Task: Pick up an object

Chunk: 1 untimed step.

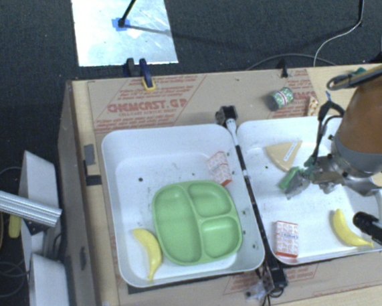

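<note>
Grey-green, the claw (293, 181) sits low in the right shallow white plastic bin (309, 125), just below a pale yellow cheese-like wedge (284, 154), its opening impossible to tell, with a yellow banana (347, 228) and a small red-and-white carton (287, 238) lying nearby.

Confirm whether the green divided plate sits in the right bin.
No, the green divided plate lies in the left bin, beside a banana.

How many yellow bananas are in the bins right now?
2: one yellow banana in the left bin's near-left corner beside the green tray, another near the right bin's near-right corner.
</note>
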Available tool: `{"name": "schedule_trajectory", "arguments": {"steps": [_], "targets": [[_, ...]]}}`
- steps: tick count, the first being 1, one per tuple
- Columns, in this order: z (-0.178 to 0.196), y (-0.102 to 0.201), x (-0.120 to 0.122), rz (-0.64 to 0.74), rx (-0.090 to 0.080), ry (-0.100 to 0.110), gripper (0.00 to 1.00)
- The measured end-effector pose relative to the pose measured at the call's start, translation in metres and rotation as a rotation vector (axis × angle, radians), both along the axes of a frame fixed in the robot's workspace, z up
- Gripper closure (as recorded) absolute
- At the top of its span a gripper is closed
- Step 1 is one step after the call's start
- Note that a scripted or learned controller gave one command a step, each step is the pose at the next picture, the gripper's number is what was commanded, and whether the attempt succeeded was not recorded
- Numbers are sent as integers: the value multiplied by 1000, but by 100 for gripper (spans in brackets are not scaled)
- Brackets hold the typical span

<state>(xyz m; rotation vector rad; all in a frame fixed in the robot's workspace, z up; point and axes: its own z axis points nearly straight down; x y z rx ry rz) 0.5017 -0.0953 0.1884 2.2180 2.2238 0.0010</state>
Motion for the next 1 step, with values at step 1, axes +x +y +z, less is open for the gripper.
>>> {"name": "schedule_trajectory", "arguments": {"steps": [1], "targets": [[-89,0,107,0,1,2,0]]}}
